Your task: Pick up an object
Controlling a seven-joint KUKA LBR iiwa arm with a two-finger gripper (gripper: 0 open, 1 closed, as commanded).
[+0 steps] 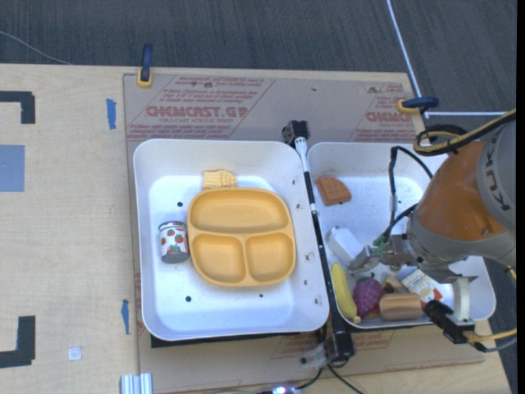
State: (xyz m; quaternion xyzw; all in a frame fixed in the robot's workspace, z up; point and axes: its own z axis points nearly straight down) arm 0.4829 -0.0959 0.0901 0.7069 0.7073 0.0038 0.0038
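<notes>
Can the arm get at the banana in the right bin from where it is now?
Probably yes. The banana lies uncovered along the right bin's left wall, with the gripper just beside it. The wall and the purple item touching it leave tight finger room.

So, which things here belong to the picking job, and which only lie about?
For the job:
- gripper, low over the right bin
- beside it: banana, purple fruit, brown block

Lying about:
- yellow divided plate
- small can
- toast piece
- left bin
</notes>
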